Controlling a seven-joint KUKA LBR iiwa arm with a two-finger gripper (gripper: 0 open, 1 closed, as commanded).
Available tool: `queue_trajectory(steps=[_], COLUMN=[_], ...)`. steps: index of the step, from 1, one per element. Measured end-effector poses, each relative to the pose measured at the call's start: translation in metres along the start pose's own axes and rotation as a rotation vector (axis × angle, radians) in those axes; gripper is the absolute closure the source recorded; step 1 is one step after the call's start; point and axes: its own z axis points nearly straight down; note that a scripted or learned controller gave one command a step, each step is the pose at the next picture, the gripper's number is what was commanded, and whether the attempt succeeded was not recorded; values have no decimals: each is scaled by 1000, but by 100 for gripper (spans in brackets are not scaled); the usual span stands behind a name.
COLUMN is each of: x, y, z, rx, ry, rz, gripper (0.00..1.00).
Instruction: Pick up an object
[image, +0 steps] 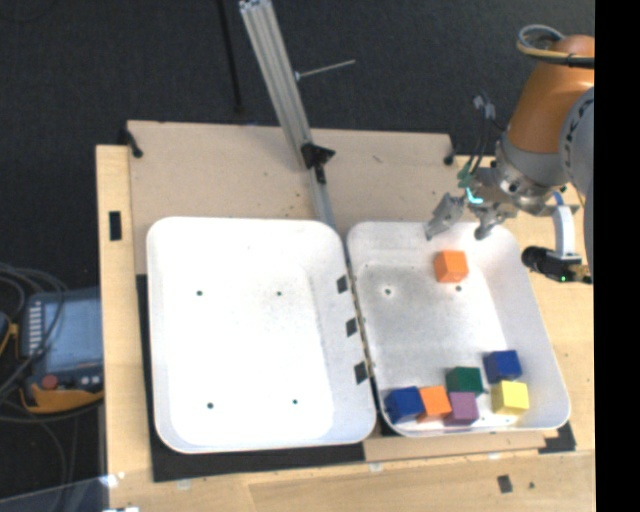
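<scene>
The gripper hangs over the far edge of the right bin. Its two fingers are spread wide apart, and there is nothing between them. The arm comes in from the far right.

An orange block sits alone in the far part of the right bin, just near of the gripper and not touching it. Nothing stands between the two.

Six more blocks crowd along the near wall of that bin. From left to right there is a blue block, a second orange block, a purple block and a yellow block. A green block sits just behind the purple one. Another blue block sits just behind the yellow one.

The left bin lies beside the right one. A metal pole leans over the bench on the far side.
</scene>
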Motion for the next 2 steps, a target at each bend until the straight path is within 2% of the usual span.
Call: queue_trajectory(steps=[1,2], x=[-1,-2], y=[1,1], z=[-4,38], rx=[-4,-2], ry=[-4,-4], rz=[-3,-5], gripper=[0,0])
